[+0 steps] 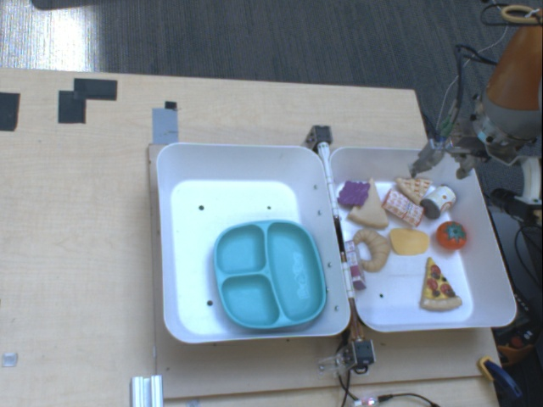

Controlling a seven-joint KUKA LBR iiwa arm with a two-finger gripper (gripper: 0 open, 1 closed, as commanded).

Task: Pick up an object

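My gripper (pixel 443 163) hangs over the far edge of the right bin (pixel 488 308), fingers spread open with nothing between them. Just below it lie a tan toast wedge (pixel 414 187) and a white-and-brown mushroom (pixel 438 200). Further in lie a pink wafer (pixel 401 208), a purple piece (pixel 354 194), a beige wedge (pixel 369 216), a red tomato (pixel 451 236), a yellow cheese piece (pixel 409 242), a tan pretzel (pixel 372 249) and a pizza slice (pixel 439 287).
The left bin (pixel 182 227) holds a teal divided plate (pixel 270 272). A ridge (pixel 333 219) separates the two bins. Cables hang beside the arm at the right. Black tape marks (pixel 85 98) sit on the bench at the far left.
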